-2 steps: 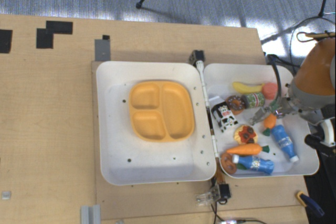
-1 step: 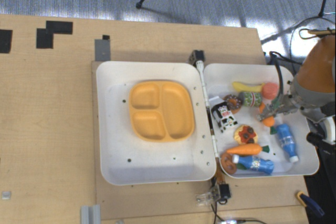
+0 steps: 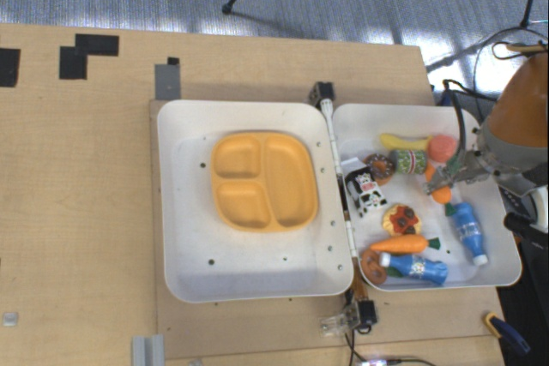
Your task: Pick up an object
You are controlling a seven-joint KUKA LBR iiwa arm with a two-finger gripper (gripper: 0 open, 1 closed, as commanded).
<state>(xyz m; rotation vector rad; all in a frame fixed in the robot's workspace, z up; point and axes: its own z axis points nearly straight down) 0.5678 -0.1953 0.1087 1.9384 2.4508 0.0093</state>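
The gripper (image 3: 444,176) is seen low over the right bin (image 3: 511,267), its dark metal fingertips set among the toys near the bin's upper right; whether the claw is apart or together cannot be told from this slanted view, and nothing is shown clamped between its tips. A small orange piece (image 3: 441,195) lies just beneath it and is judged the likeliest target, since the tips are set almost upon it. Just beside, a blue plastic bottle (image 3: 468,230) lies on its side with its white cap toward the bin's lower edge. A red-orange rounded toy (image 3: 442,147) and a green-labelled can (image 3: 411,160) are found just above, with a smooth yellow banana (image 3: 401,141) behind them.

Further left, a black-and-white cow figure (image 3: 371,199) is set near the divider, a flat round toy pizza (image 3: 401,220) is placed mid-bin, and a tapered plastic carrot (image 3: 400,245) lies across a second blue bottle (image 3: 419,271). The toys are heaped loosely, seemingly as a ready supply to be picked from; crowding may hinder a clean grasp.

In the left bin (image 3: 190,270), a matte orange-yellow divided tray (image 3: 262,180) with three rounded compartments is laid flat. Both bins are borne by a pale wood-grain bench (image 3: 77,210).
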